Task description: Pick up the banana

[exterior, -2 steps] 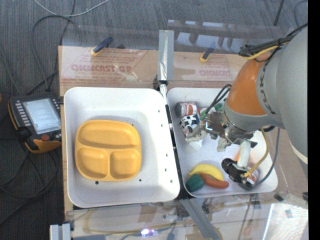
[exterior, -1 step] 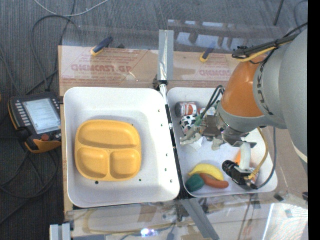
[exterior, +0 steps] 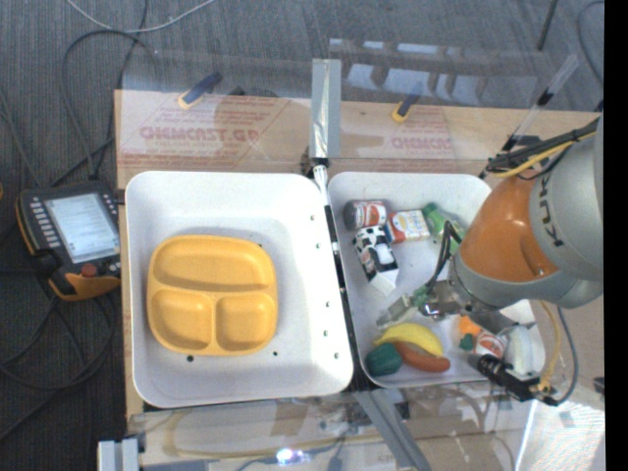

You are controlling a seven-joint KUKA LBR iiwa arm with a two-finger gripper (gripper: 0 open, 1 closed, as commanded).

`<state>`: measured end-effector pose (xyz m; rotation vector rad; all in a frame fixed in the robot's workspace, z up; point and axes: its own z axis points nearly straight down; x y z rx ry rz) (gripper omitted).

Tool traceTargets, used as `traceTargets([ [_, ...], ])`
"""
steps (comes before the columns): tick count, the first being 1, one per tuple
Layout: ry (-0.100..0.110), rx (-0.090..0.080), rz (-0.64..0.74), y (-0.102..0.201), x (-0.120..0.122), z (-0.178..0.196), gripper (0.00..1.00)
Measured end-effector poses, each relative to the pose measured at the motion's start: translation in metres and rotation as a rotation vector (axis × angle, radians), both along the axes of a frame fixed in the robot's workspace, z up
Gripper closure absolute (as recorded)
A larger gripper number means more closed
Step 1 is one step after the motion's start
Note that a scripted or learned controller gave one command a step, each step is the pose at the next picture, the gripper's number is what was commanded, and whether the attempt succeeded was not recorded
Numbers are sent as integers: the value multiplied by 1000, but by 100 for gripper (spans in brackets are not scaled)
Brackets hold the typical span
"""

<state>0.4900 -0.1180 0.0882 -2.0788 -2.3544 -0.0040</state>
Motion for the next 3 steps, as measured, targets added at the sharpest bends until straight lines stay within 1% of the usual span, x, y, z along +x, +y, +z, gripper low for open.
traceTargets([
  [1, -10, -11, 146, 2, -3, 1, 0],
  [2, -8, -4, 144, -1, -3, 1, 0],
  [3, -11, -14, 389, 1, -3, 1, 0],
])
